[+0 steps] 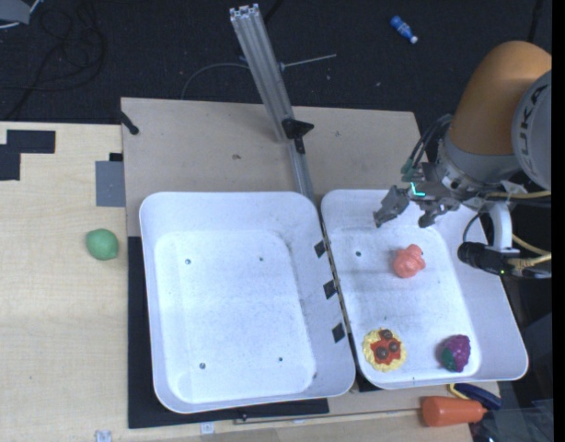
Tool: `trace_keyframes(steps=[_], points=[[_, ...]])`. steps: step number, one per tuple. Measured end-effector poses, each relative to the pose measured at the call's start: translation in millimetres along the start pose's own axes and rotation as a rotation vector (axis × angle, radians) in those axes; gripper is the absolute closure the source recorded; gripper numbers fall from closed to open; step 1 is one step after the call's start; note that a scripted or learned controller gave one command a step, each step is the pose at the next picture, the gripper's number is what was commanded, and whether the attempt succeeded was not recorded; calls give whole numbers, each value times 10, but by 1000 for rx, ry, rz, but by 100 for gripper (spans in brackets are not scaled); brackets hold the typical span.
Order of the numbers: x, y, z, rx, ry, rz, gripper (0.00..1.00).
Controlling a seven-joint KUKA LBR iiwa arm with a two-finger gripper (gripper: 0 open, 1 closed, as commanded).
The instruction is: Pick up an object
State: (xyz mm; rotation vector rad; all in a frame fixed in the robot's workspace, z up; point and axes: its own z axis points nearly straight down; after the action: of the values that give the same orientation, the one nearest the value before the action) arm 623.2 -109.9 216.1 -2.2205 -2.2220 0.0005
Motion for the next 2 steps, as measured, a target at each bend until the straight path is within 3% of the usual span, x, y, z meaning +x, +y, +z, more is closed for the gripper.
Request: trace_keyframes(steps=[1,2], points=[[0,0,1,0,0,0,0],[73,-34,607,5,1,-1,0]])
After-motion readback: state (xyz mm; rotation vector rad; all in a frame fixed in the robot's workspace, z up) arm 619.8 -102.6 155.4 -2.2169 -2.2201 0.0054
